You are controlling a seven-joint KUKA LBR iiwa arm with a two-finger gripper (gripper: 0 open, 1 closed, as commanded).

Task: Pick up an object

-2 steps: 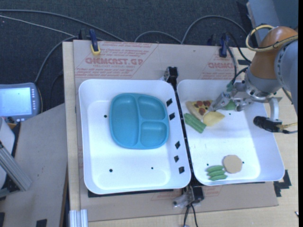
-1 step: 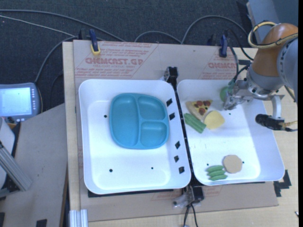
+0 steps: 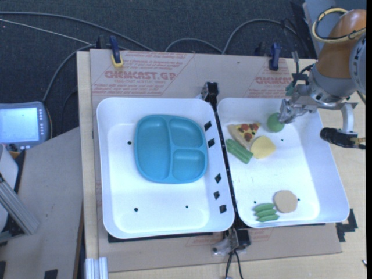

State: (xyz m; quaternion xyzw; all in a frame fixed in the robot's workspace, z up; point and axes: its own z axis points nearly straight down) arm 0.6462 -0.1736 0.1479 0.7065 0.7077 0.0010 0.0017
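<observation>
My gripper [image 3: 286, 116] hangs low over the far part of the right bin [image 3: 325, 173], right beside a small green ball-like piece [image 3: 275, 123] that touches or nearly touches its tip. A pizza slice [image 3: 244, 131], a yellow piece [image 3: 263, 147] and a green pod [image 3: 238, 151] lie just left of it. Near the front of that bin lie a round tan cookie [image 3: 285, 201] and a green bean pod [image 3: 265, 211].
The left bin [image 3: 116, 208] holds a blue divided plate [image 3: 171, 149]. Black clips run along the divider between the bins [image 3: 218, 156]. Clamps [image 3: 115, 52] hold the board at the back. A small screen [image 3: 21, 122] stands to the far left.
</observation>
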